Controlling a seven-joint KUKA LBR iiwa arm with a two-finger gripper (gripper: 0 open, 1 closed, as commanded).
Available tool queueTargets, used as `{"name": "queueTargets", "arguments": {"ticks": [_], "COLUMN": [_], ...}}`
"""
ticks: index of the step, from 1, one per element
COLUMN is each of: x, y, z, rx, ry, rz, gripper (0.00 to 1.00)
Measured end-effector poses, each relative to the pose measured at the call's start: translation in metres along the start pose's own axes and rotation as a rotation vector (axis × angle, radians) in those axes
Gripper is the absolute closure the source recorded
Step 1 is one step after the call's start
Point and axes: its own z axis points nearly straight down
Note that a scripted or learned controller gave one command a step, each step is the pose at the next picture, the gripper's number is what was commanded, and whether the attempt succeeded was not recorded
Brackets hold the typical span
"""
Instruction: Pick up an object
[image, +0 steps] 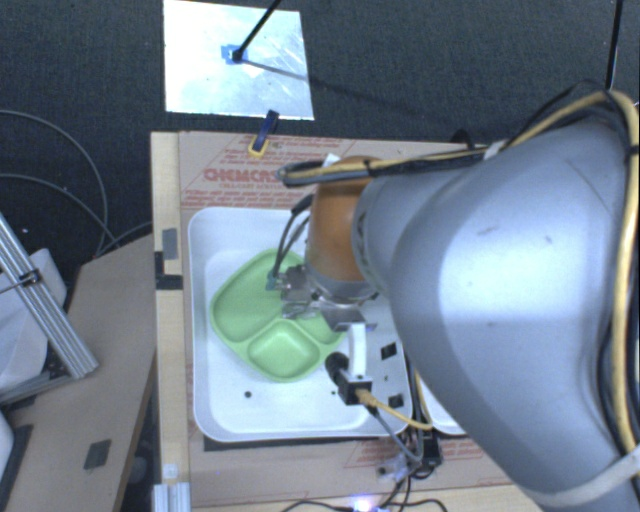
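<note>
1. The tool hangs near the frame's centre, low over a white bin; its tip is hidden by the wrist, so I cannot tell what it has hold of, if anything.
2. The grey arm, with an orange band, fills the right of the frame.
3. A pale green divided plate lies flat in the bin, directly beneath the tool, its compartments facing up.
4. The plate's long axis cannot be told, as the arm covers its right part.
5. Red lettering beginning "CHEMCR" runs along the cardboard sheet on the worktop, above the bin.
</note>
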Motion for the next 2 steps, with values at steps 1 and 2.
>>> {"name": "queueTargets", "arguments": {"ticks": [1, 2], "x": [-0.028, -0.003], "y": [0.081, 0.014], "z": [0.011, 0.007], "rx": [0.019, -0.007], "ry": [-0.005, -0.006], "rz": [-0.002, -0.002], "gripper": [1.00, 1.00]}}
